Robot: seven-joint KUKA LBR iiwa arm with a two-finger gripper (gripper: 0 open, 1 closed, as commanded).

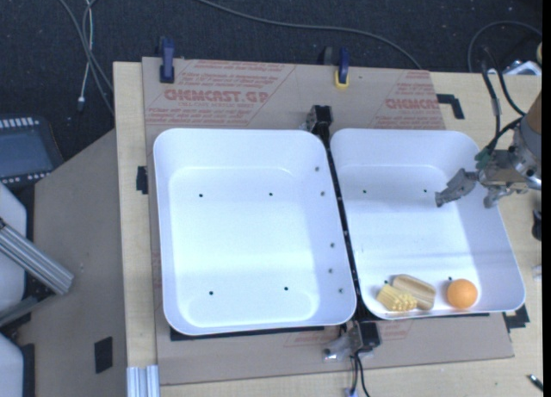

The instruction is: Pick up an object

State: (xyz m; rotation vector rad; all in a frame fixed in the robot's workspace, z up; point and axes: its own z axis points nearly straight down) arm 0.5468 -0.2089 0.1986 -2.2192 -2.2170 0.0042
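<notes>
Three small objects lie along the near edge of the right bin (405,180): an orange ball (462,294), a tan bread-like roll (415,285) and a yellow corn cob (395,300) touching the roll. My gripper (466,201) hangs over the right bin's far right side, well above and behind the ball. Its fingers are spread open with nothing between them.
The left bin (245,232) sits beside the right one, their rims touching along the middle. Both rest on a cardboard sheet (258,89) held by blue clamps (166,52) at the back. Cables (495,102) run near the arm at the right.
</notes>
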